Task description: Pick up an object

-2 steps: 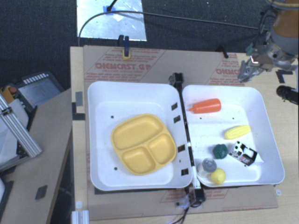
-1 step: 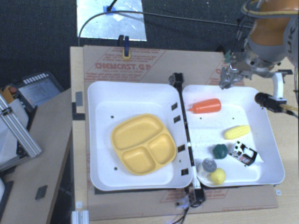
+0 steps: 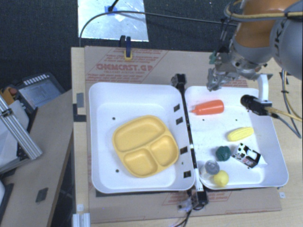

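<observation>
While looking down at a slant from above, met first the near corner of the right bin [image 3: 280,170], with a small yellow round piece [image 3: 220,178] close to its near rim and a greyish, partly clear round piece [image 3: 211,166] touching or almost touching it on the far side. Found a dark green knob-like piece [image 3: 223,152] just beyond those, and beside it, toward the view's right, a black-and-white item [image 3: 247,155] too small to name. Saw a pale yellow oblong piece [image 3: 240,134] lying aslant a little farther back, apart from the rest. Across the black divider [image 3: 185,126], noted the left bin [image 3: 97,126] holding a yellow three-part plate [image 3: 144,145], set flat and turned at an angle. Farther in, spotted an orange tapered piece [image 3: 208,108] lying on its side near the far rim of the right bin, narrow end toward the divider. Just past it, placed the gripper [image 3: 215,83] hanging over that far rim, near the orange piece but apart from it, under the grey arm [image 3: 284,37] with its orange band. Could not tell whether the tool was spread or pressed together. Behind both bins, made out cardboard [image 3: 125,66] with red print, a yellow clamp [image 3: 128,53] at its far edge, and a silvery sheet [image 3: 111,11] farthest off.
</observation>
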Robot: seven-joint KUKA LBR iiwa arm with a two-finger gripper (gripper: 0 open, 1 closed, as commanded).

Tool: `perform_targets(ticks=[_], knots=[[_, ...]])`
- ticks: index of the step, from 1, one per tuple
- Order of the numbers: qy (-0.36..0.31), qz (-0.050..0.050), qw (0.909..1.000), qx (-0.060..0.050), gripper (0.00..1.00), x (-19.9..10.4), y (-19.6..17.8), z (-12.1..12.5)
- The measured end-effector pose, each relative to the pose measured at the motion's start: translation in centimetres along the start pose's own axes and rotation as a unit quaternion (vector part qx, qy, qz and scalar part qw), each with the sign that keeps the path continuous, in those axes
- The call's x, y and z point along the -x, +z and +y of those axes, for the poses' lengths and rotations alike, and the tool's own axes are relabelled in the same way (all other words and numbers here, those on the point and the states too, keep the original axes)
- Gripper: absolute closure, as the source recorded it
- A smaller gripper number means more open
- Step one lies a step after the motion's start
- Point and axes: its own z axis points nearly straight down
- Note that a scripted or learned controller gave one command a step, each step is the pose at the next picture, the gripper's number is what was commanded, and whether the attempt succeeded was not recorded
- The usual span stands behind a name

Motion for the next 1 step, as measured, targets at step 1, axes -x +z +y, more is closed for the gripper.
perform_targets(ticks=[1], knots=[[0.001,0.000,1.0000,0.000,1.00,-4.79,2.10,-0.63]])
